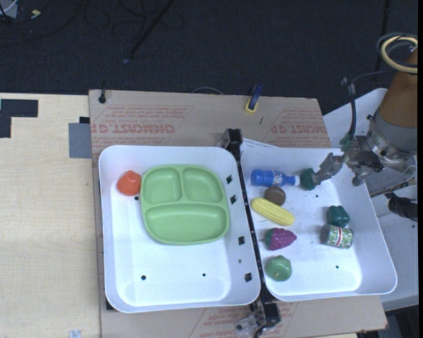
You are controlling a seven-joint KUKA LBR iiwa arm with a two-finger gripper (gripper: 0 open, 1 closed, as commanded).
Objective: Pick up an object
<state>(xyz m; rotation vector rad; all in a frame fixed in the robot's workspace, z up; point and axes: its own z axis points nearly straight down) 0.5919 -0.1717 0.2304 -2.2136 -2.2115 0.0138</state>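
The right bin (370,277) holds several small items: a blue bottle (273,179), a dark green piece (308,179) beside it, a brown lump (273,195), a yellow corn cob (272,211), a purple fruit (280,238), a green pepper (278,267), a dark green toy (338,215) and a green can (336,236). My gripper (344,170) hangs over the bin's far right part, open, with nothing between its fingers. One fingertip (328,167) is just right of the dark green piece.
In the left bin (120,273) lie a light green divided plate (185,204) and an orange cup (129,182). A black divider (243,217) runs between the bins. Cables and the arm's body crowd the right edge.
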